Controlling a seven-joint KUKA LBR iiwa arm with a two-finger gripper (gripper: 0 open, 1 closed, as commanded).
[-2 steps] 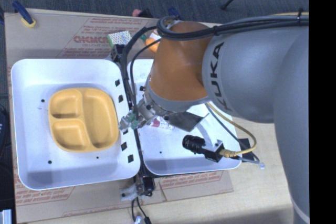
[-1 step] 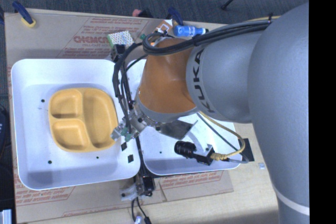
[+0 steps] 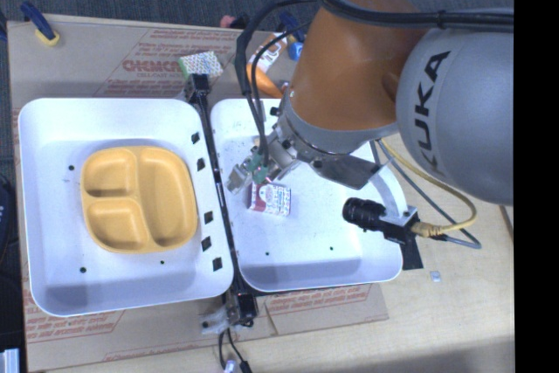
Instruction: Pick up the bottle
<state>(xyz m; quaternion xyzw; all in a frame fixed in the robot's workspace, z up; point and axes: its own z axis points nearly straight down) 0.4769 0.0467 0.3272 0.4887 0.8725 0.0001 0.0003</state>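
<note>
Your gripper (image 3: 256, 170) hangs low over the right bin (image 3: 297, 271), placed for a grasp; its grip state cannot be told.

Bench (image 3: 131, 48) w/ 2 white bins (image 3: 52, 275), side by side.

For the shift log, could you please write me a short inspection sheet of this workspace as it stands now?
Surface: two white bins, left bin and right bin, on a cardboard sheet.
Job's things: no bottle clearly made out; a small carton lies in the right bin.
Clutter: yellow divided plate in the left bin.
Gripper: gripper low over the right bin, beside the carton; finger state unclear.
Cables: black cable looping by the arm; yellow cable on the right.
Surroundings: blue clamp at the bench corner.
</note>
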